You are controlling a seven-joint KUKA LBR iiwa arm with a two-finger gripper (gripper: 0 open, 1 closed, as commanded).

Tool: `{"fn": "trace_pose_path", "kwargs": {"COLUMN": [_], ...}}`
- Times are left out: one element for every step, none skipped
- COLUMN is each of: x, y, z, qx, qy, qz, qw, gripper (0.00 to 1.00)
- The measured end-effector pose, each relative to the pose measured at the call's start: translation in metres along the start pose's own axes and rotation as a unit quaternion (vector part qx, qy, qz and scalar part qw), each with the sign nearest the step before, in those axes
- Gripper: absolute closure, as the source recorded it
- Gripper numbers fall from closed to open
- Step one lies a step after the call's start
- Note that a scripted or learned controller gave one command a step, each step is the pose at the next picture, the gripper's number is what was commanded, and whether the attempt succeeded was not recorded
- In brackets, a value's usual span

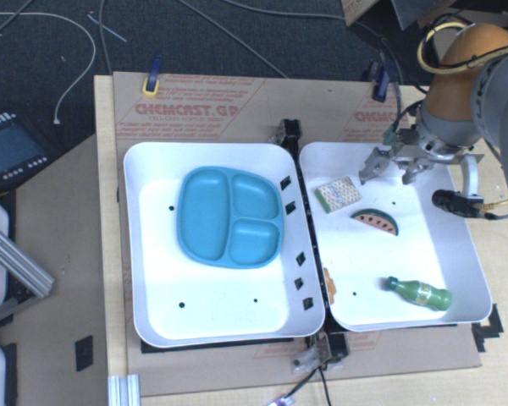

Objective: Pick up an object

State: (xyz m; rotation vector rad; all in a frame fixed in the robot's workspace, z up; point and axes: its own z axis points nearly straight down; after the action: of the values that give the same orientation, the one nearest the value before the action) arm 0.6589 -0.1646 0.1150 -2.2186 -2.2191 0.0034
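1. Candidates for the pick all lie in the right bin (457, 252), and I will place everything against that bin. A small checked packet (337, 194) sits near its upper left corner, a melon slice (376, 221) lies just below and right of the packet, and a green bottle (420, 293) lies on its side near the lower right corner.
2. My hand (395, 167) hangs over the upper edge of the right bin, just right of the packet. Its two fingers are spread apart and nothing sits between them.
3. I judge the packet the nearest target. It looks light, flat and probably soft, so it may crumple or slide on the smooth floor of the bin. I would close across its narrow width, pressing low.
4. The melon slice looks like a small stiff toy, light, with a curved back. I would take it across its thickness at the middle.
5. The bottle looks like smooth, rounded plastic, so it may roll or squirt out of the fingers. I would grip across its body, not the neck.
6. The left bin (152, 294) holds a blue divided plate (229, 216), broad and shallow; I judge it awkward for two fingers except at its rim.
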Motion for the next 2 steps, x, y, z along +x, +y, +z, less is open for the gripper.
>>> {"fn": "trace_pose_path", "kwargs": {"x": [0.000,-0.003], "y": [0.001,-0.002], "z": [-0.015,-0.061], "qx": [-0.003,-0.005], "qy": [0.000,-0.001], "qz": [0.000,0.000], "qw": [1.0000,1.0000], "gripper": [1.00,1.00]}}
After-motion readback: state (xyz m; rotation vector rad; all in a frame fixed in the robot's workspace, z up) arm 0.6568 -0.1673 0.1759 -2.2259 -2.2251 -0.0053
